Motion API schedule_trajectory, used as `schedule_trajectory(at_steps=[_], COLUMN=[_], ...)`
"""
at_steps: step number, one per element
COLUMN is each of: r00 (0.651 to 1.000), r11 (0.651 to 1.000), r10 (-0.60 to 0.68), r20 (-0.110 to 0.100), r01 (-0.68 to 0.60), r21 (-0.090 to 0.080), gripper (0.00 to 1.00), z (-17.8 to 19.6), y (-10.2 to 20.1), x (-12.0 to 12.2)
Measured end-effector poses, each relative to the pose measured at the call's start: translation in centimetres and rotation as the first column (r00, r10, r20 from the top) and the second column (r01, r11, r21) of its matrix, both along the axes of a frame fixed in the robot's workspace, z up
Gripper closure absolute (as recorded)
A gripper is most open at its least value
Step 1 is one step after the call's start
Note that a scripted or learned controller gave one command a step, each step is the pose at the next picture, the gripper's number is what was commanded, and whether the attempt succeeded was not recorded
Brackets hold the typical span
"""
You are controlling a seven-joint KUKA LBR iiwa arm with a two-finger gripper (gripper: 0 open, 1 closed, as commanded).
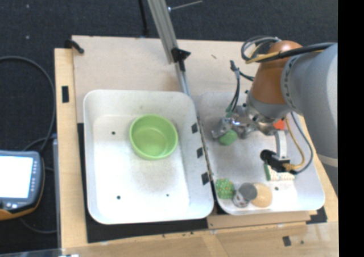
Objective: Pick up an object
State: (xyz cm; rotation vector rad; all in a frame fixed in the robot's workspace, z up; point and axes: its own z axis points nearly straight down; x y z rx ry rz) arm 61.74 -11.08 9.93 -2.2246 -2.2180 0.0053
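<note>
A bowl (pixel 153 136) sat in the left bin (pixel 102 193). In the right bin (pixel 310 190), the gripper (pixel 227 132) hung over a small object (pixel 228 137) near the divide; three more objects (pixel 244 193) lay along the front edge.

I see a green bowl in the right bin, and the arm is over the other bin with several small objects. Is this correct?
Not quite. The camera view shows the green bowl in the left bin, not the right one. The rest holds: the arm is over the right bin, which holds several small objects near its front edge.
</note>
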Motion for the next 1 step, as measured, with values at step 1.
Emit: schedule_trajectory(at_steps=[1], r00=[1.000], r11=[1.000], r10=[-0.004], r20=[0.005], r01=[0.004], r21=[0.001], gripper=[1.00], z=[1.28], y=[-0.06], x=[0.14])
